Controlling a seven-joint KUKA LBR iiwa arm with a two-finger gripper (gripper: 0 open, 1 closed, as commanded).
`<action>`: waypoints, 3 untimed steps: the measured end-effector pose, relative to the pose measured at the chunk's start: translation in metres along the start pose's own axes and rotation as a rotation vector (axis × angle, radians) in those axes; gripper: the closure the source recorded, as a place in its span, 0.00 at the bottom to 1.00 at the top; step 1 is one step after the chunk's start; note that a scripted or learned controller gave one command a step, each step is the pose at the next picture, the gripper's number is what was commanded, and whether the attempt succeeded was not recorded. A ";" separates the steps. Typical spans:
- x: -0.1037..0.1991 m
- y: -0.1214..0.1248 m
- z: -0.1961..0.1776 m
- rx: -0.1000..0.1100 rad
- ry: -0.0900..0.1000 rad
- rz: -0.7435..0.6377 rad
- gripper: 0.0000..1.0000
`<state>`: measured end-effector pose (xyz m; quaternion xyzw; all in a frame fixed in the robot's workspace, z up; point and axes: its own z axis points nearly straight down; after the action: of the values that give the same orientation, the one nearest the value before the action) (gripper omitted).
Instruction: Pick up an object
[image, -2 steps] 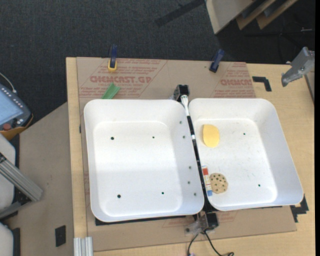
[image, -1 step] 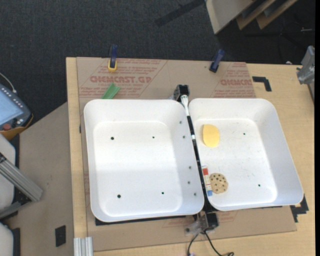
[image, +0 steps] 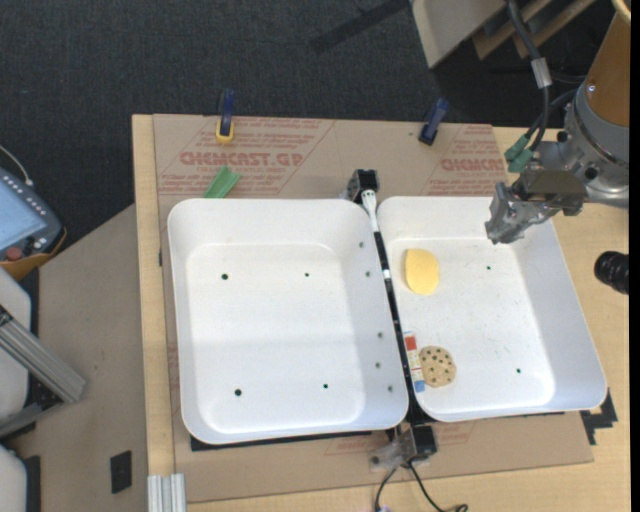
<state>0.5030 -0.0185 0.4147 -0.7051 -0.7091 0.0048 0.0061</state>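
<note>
A yellow lemon-shaped object (image: 421, 271) lies in the right bin (image: 540, 330), near its left wall. A round brown cookie (image: 436, 367) with dark chips rests near that bin's front left corner. A small red, white and blue item (image: 413, 362) lies beside the cookie against the divider. My gripper (image: 508, 226) hangs over the back right part of the right bin, to the right of the yellow object and apart from it. Nothing shows between its fingers.
The left bin (image: 270, 310) sits beside the right one on a brown board. A green strip (image: 221, 183), a yellow-blue clamp (image: 226, 118) and a blue clamp (image: 434, 121) sit at the board's back. A black clip (image: 361, 185) joins the bins.
</note>
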 end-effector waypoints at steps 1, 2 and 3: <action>0.032 0.017 0.122 0.000 -0.001 0.003 1.00; -0.026 0.008 0.131 -0.011 -0.002 0.012 1.00; 0.032 -0.011 0.128 -0.011 0.001 0.000 1.00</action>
<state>0.4896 0.0139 0.2868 -0.7050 -0.7092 0.0004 0.0025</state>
